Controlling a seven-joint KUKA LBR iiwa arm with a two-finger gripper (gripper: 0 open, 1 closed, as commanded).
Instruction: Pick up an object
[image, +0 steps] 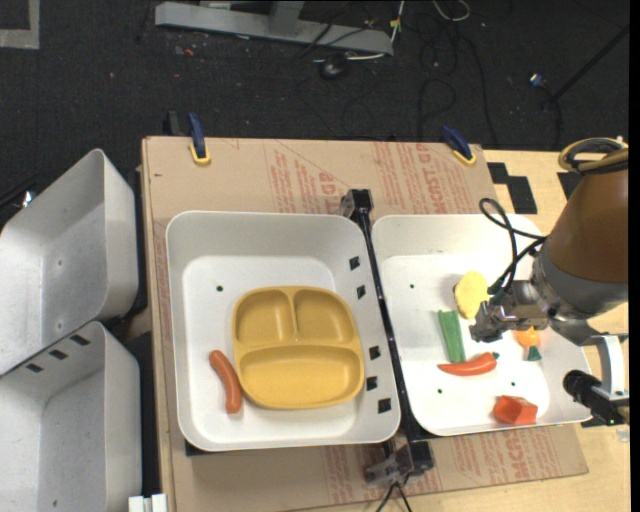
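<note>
Cardboard (300, 170) is laid over the bench, and two shallow white bins are set on it side by side, seen from above at a slant. In the left bin (190, 300) a yellow divided plate (297, 346) with three compartments is placed near the middle, and an orange-brown sausage (226, 380) is laid just beside the plate's lower left edge, on the bin floor. In the right bin (420, 250) several small toy foods are gathered towards the right half: a yellow lemon-like piece (469, 292) is seen uppermost, a green stick (451, 335) is laid lengthwise below it, a red chilli pepper (468, 366) is placed crosswise at the green stick's lower end, a small carrot-like orange piece (529, 341) is found to the right, and a red-orange block (515, 408) is set near the bin's lower edge, apart from the others. The grey arm (590, 240) is brought in from the right, its orange band visible above the wrist, and the gripper (492, 322) is held low over the right bin, between the lemon-like piece and the carrot-like piece and just above the chilli pepper. How wide its opening stands cannot be told from this angle, and nothing is seen held in it. Spare white bins (60, 300) are stacked at the left of the bench.
</note>
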